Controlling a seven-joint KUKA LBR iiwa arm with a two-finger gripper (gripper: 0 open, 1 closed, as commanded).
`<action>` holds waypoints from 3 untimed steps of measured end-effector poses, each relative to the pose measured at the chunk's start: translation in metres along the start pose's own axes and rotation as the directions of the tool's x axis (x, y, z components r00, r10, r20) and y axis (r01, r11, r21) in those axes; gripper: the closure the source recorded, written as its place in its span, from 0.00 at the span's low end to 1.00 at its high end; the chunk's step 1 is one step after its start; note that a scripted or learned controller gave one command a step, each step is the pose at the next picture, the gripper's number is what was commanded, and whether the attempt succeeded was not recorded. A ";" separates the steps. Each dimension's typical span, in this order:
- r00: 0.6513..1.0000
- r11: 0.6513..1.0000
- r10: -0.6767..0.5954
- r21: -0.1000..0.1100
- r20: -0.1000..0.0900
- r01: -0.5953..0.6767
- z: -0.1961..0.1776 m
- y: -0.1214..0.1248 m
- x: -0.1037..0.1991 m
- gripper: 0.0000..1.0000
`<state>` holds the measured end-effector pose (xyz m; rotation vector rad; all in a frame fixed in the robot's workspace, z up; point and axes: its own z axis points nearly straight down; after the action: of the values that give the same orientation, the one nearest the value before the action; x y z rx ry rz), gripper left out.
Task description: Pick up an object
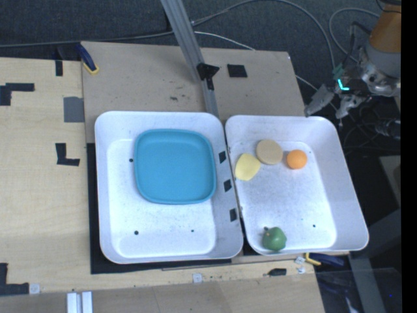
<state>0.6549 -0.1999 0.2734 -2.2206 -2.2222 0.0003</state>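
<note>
My gripper hovers at two o'clock, its grasp unclear. The orange ball (probably light, smooth) may roll; I'd pinch across its middle.

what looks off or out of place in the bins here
Nothing stands out. The blue plate lies flat in the left bin. In the right bin the yellow piece touches the tan disc, the orange ball sits beside them, and the green item rests near the front wall. Nothing spilled.
</note>
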 end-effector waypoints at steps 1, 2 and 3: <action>1.000 1.000 0.000 0.000 0.000 0.000 0.000 0.000 0.000 0.00; 1.000 1.000 0.000 0.006 -0.001 0.000 0.062 0.003 -0.005 0.00; 1.000 1.000 0.000 0.004 -0.001 0.000 0.106 0.003 0.002 0.00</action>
<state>0.6578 -0.1979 0.1670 -2.2181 -2.2197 0.0037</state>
